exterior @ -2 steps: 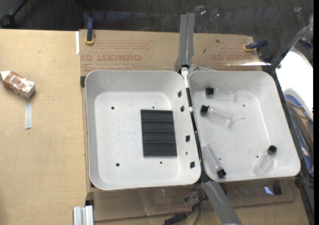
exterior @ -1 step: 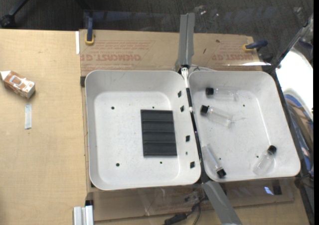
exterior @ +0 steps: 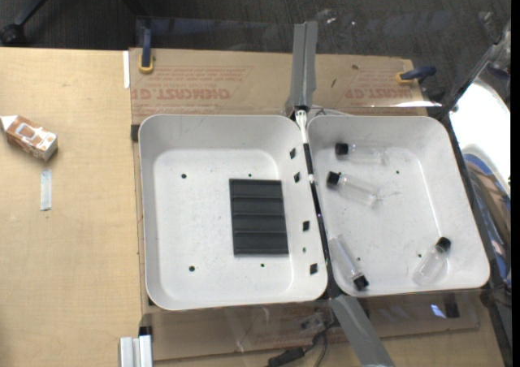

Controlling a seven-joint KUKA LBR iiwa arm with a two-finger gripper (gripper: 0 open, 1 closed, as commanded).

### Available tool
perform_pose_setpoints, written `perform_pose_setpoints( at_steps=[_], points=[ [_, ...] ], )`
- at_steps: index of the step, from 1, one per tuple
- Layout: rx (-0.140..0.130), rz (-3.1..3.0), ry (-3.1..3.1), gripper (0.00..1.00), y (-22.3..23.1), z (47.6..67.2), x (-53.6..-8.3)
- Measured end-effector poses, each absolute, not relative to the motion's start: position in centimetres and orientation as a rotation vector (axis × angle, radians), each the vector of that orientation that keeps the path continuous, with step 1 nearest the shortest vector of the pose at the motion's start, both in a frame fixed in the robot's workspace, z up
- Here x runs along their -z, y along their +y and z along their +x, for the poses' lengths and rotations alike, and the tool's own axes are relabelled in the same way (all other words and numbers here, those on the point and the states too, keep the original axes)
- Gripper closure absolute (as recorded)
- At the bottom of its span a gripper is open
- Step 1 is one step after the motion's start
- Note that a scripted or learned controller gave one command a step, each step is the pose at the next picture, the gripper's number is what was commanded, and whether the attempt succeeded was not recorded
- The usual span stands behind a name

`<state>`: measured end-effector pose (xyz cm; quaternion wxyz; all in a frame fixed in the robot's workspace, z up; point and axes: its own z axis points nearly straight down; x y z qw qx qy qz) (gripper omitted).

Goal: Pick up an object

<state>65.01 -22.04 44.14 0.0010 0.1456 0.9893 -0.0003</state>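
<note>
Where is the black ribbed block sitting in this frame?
The black ribbed block lies flat near the middle of the left bin, apart from the clear vials in the right bin.

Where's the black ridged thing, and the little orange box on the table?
Black ridged block [exterior: 260,217], camera view: on its middle ridge, in the left bin.
Small orange and white box [exterior: 30,137], camera view: on its top face.

Two white bins sit on the tan bench [exterior: 65,276]. The left bin [exterior: 162,138] holds a black ribbed block [exterior: 259,217]. The right bin [exterior: 439,146] holds four clear vials [exterior: 356,187] with black caps. Brown cardboard [exterior: 244,85] with red lettering lies behind; a small orange-and-white box [exterior: 31,137] rests far left.
</note>
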Motion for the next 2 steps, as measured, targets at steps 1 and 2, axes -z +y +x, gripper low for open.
perform_pose_setpoints(
  at_steps=[1,2],
  points=[
    [0.002,0.423,3.108,1.0,-22.05,65.39,-44.26],
    [0.001,0.301,3.124,1.0,-22.02,65.25,-44.2]
  ],
)
